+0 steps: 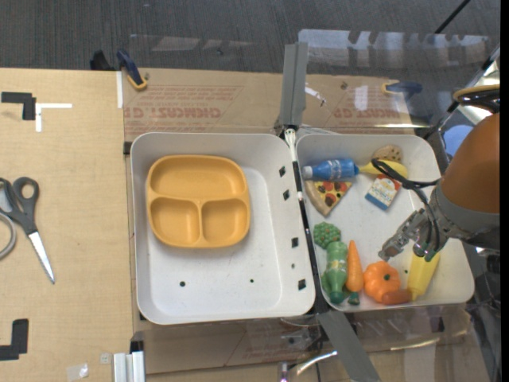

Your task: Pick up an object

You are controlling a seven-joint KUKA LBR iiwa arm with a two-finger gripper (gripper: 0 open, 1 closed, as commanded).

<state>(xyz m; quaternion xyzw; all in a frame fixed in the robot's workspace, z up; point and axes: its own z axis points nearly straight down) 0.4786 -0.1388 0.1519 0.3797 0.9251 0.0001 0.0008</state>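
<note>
Two white bins. Left bin (pixel 159 293): one orange three-compartment plastic plate (pixel 199 200). Right bin (pixel 453 289): about eight toy foods; gripper (pixel 407 241) above yellow plastic corn cob (pixel 421 274), near right; jaw state cannot be told.

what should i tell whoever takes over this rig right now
End effector: low in the right bin, just left of the yellow corn; nothing seen between its fingers.
Things: right bin holds a blue bottle, pizza slice, banana, small carton, broccoli, carrot, pumpkin and the corn. Left bin holds an orange divided plate.
Done: nothing lifted.
Left: grasp one object and raise it, probably the corn.
</note>
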